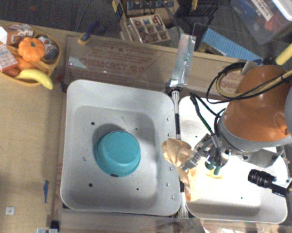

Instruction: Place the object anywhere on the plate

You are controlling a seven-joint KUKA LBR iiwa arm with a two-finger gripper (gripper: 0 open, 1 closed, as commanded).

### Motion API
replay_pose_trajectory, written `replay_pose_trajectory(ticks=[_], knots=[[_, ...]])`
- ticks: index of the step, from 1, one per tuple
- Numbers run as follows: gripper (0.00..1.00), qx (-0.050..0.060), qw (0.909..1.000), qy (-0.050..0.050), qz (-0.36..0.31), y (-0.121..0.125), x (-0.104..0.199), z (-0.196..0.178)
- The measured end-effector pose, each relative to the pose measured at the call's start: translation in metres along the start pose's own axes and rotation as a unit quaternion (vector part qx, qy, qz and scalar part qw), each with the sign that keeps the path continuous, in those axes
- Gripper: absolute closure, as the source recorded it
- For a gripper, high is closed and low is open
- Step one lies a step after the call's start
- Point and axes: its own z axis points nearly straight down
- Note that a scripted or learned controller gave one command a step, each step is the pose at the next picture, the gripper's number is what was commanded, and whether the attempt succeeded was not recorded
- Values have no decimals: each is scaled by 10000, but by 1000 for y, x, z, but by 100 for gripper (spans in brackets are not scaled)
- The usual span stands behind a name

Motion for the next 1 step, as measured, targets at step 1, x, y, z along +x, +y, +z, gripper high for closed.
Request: replay_pose_trajectory(ticks=[1], knots=[[100,-5,9803,-5,-1974,34,30,3]])
